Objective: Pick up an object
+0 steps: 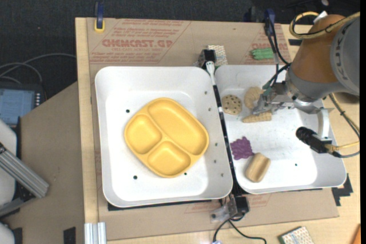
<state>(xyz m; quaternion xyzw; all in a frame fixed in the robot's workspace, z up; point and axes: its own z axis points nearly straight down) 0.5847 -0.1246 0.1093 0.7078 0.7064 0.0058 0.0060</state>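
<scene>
Right bin (320,177), white, shallow, holds five loose pieces.

Round tan cookie (231,104), dotted top, lies flat near the bin's left wall, upper part.

Pale beige lump (251,95), irregular, just right of the cookie and slightly farther back.

Flat tan wafer strip (257,118), long axis roughly left-right, lies just in front of the lump, directly under the end effector (266,104).

Purple knobbly cluster (241,148), grape-like, near the left wall, front half.

Tan cylinder (257,167), on its side, tilted diagonally, just in front and right of the purple cluster; cannot tell whether they touch.

Left bin (108,123): yellow three-compartment tray (166,137), upright, turned at a slant, roughly central.
</scene>
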